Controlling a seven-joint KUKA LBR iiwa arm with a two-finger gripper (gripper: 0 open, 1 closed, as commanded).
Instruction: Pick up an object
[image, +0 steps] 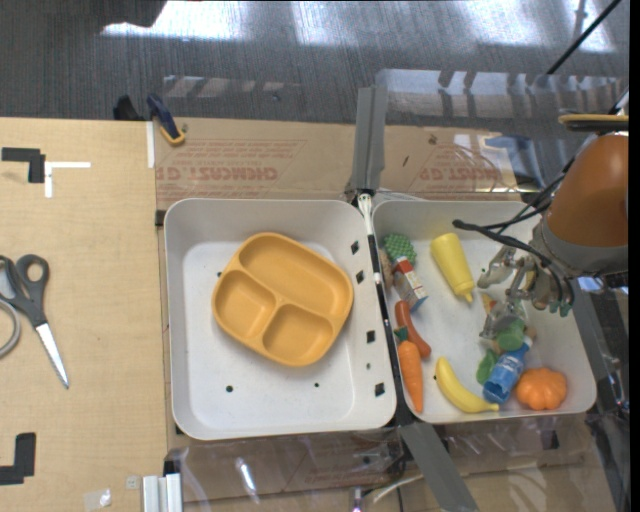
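Observation:
My gripper (498, 298) hangs open over the right bin (575, 350), at its right-hand side, with nothing between its fingers. Just below the lower fingertip lies a small green toy (507, 337), beside a blue bottle (506, 372). An orange fruit (541, 389) sits in the bin's near right corner. A banana (461, 390) and a carrot (411, 374) lie along the near side. A yellow bottle (452, 265) lies to the left of the gripper.
The left bin (190, 380) holds an orange divided plate (283, 298). Along the right bin's left wall are a green piece (399, 246), a red-and-white item (405, 281) and a red chili (413, 332). Scissors (36, 310) lie on the bench at the far left.

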